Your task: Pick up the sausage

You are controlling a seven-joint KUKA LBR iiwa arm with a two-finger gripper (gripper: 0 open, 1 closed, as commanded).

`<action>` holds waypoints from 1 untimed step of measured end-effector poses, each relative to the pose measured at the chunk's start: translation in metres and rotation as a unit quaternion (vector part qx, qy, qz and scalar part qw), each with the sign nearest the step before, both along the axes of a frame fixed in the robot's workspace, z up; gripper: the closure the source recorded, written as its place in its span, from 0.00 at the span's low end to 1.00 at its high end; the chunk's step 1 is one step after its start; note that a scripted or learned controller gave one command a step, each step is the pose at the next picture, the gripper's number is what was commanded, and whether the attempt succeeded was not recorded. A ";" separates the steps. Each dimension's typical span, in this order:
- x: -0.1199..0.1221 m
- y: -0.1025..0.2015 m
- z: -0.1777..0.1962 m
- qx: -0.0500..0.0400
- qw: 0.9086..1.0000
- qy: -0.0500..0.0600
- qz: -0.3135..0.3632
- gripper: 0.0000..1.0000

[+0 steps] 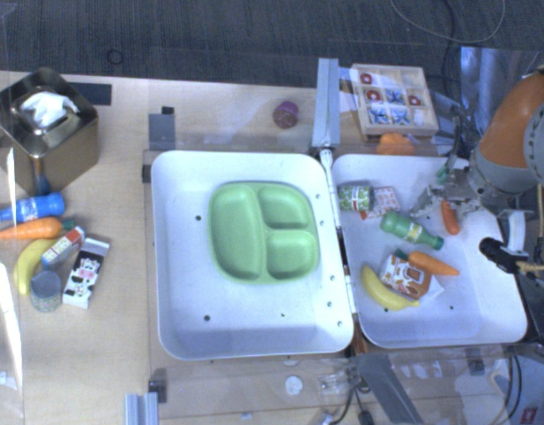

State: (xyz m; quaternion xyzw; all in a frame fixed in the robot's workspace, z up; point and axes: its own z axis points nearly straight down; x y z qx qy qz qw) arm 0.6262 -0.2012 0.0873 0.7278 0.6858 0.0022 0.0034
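Observation:
The sausage [450, 219] is a short orange-red piece lying in the right bin [485, 326], near its far right side. My gripper [451, 200] hangs right over the sausage's upper end, reaching in from the right below the arm's orange band. The gripper body hides the sausage's top, and I cannot tell whether it touches the sausage.
The right bin also holds a green bottle [411, 229], a carrot [433, 263], a small box [405, 277], a banana [384, 291] and a can [354, 197]. A green divided plate [261, 230] lies in the left bin [192, 326]. Loose items sit on the bench at left.

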 end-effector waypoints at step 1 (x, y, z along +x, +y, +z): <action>0.003 0.002 0.014 -0.001 1.000 -0.005 0.004 1.00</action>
